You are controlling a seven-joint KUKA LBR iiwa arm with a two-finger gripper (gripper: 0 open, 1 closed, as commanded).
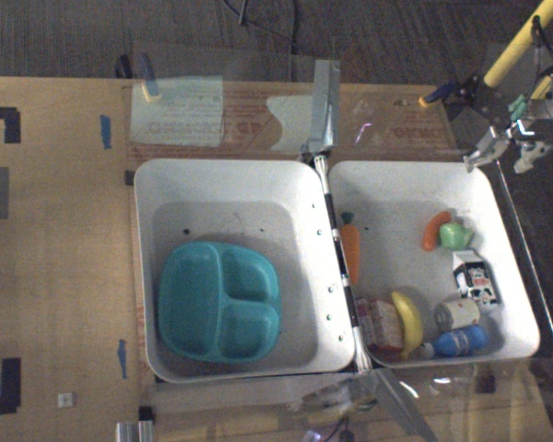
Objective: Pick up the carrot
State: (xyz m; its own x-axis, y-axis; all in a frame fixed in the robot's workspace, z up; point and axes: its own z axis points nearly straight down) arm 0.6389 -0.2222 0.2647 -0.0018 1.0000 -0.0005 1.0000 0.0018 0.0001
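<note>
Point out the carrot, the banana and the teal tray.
carrot [350, 251], camera view, middle of its orange body
banana [408, 321], camera view, middle of its curve
teal tray [177, 295], camera view, left compartment

we can read no text for certain. the clear sheet [258, 113] behind the bins carries reddish lettering, too faint and blurred for us to make out. the small carton [476, 281] in the right bin [396, 191] has dark print on white, and the brown packet [380, 325] bears markings, none legible to us.
</note>
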